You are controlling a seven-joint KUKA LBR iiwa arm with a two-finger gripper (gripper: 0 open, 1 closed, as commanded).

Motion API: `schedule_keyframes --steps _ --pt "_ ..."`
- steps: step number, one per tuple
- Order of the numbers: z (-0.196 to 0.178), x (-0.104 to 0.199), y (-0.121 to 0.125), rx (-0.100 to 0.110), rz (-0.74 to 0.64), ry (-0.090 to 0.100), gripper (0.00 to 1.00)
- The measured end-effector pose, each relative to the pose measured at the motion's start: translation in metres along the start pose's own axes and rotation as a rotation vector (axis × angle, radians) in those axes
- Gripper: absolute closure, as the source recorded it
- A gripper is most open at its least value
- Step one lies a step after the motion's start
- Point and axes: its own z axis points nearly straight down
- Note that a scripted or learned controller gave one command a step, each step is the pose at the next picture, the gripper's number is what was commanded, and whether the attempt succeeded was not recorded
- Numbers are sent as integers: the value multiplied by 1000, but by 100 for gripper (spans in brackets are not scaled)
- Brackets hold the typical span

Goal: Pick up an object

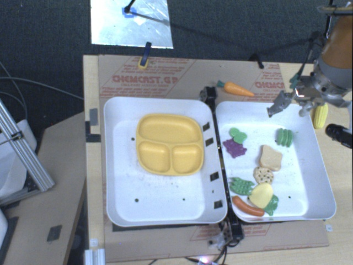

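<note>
Hand (289,105) open, grasping nothing — above right bin's (317,153) far edge, green toy (284,137) just below.

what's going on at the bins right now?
The arm's gripper hovers open over the far edge of the right bin, with nothing between its fingers. Toy food lies in that bin: a bread slice, a cookie, purple grapes and a sausage among others. A carrot lies outside on the bench. The left bin holds a yellow divided plate. No pick yet.
</note>
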Motion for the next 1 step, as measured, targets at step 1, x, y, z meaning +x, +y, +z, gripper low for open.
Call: schedule_keyframes --steps 1 --pt "60 96 -20 7 -9 6 0"
